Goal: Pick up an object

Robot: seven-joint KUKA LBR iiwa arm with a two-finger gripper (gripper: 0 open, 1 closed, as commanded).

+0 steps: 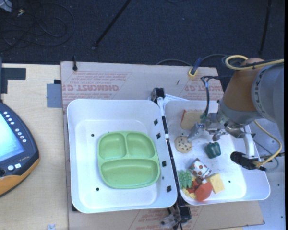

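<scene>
My gripper hangs low over the back half of the right bin, fingers apart with nothing between them. Just in front of it lies a small green pepper. A tan bread slice lies to its back left and a round speckled cookie to its left. At the bin's front are a white and red toy, a green leafy piece, a red tomato and a yellow cheese wedge.
The left bin holds a light green divided plate. A black-clipped divider runs between the bins. A tablet-like pendant rests on the bench at far left. The arm's grey and orange body overhangs the right bin's back right.
</scene>
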